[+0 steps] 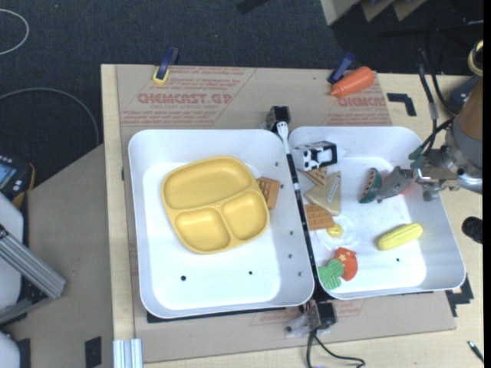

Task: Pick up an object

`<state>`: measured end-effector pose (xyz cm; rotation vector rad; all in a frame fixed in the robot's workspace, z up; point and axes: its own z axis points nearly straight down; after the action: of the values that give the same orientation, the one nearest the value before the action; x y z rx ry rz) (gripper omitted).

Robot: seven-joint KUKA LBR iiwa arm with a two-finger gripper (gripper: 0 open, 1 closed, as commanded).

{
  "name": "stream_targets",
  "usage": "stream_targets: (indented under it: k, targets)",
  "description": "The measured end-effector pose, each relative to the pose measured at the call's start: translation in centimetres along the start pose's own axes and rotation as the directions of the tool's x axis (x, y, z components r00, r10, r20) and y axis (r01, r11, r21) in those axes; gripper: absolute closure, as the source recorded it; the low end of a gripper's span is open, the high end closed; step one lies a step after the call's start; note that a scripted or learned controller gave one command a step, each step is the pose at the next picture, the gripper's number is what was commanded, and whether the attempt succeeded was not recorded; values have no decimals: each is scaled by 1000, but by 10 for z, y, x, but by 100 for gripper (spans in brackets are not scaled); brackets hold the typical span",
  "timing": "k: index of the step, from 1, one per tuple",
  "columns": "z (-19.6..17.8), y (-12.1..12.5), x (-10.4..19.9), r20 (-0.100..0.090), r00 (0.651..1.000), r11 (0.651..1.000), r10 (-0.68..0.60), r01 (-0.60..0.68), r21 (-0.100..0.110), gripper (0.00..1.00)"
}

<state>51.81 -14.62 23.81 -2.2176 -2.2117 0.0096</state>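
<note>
Watermelon slice toy, tilted, in right bin, beside gripper.

We read red lettering "CHEMCAST GP" on the cardboard sheet behind the left bin. A second red print of like form sits behind the right bin, too blurred for us to read.

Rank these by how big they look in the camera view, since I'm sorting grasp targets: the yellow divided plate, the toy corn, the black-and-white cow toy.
1. yellow divided plate, by far the largest.
2. toy corn.
3. cow toy.
The corn and cow look close in size, so their order is unsure.
</note>
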Motion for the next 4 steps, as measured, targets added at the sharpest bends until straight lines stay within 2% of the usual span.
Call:
stream_targets:
  k: [1,3,4]
  targets:
    - [-5,2,0,2,1000,1000,-3,3,-11,0]
    - [81,9,4,0,1000,1000,-3,3,-5,0]
    - [143,3,8,0,1000,1000,-2,2,-4,0]
